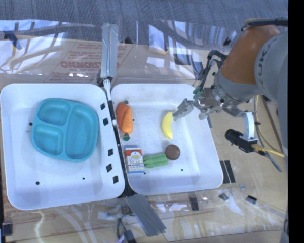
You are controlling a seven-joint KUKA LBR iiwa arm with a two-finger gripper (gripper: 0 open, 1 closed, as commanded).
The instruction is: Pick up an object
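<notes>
A: Starting at the left, what does the bench carry?

B: The left bin (10,135) holds a blue divided plate (65,128) near its middle. In the right bin (205,168), a carrot (124,117) lies along the left wall, a small carton (135,160) sits near the front left corner with a green piece (155,160) just beside it, and a brown ball (172,152) touches that piece's right end.

A: And the likeliest target?

B: Probably the banana (167,125), right of the bin's centre. Its long axis runs roughly from the back edge toward the front edge.

A: How does it lie from the tool?

B: Just to the left. The gripper (185,109) sits near the bin's right wall, toward the back, with one finger slanting toward the banana's upper end and close beside it.

A: Is it clenched or released?

B: That cannot be told from this slant. Nothing shows between its tips, so it appears to hold nothing. A short move left and forward would seem to bring it over the banana.
</notes>
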